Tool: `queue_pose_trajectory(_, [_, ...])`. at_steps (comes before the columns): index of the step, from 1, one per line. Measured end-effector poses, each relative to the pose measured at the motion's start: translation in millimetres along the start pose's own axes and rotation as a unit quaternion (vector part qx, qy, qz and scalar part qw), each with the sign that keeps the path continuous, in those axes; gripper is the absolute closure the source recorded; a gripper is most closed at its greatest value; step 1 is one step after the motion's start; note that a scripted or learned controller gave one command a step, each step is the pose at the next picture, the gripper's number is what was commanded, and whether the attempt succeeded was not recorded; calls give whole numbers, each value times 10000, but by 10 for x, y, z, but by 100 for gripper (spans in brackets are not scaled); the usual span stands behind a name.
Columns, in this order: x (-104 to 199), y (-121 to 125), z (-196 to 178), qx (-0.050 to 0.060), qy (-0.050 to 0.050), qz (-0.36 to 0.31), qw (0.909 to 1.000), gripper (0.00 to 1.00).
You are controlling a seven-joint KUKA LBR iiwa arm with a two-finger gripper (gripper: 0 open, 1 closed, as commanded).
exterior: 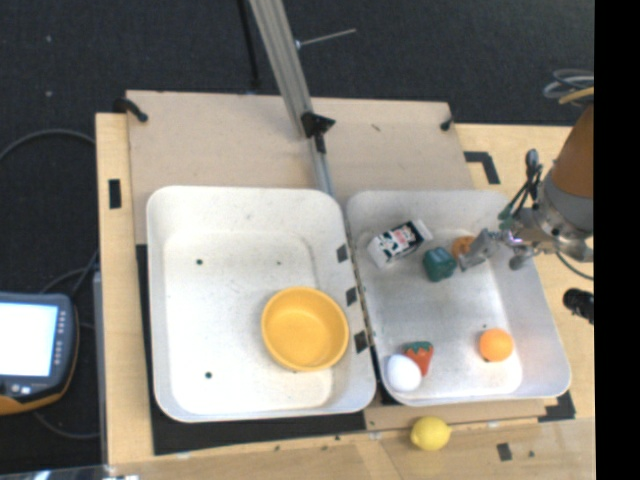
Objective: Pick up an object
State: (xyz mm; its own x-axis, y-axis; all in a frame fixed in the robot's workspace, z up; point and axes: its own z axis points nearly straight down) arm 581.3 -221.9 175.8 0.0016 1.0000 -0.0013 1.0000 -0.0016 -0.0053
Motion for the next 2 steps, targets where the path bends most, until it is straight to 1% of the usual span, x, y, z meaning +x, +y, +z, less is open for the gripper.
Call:
queue_pose_trajectory(1, [44,6,439,-10,-4,8,10000,0])
queue_pose_trajectory(2, [37,26,298,-50,-5,20,10000,100])
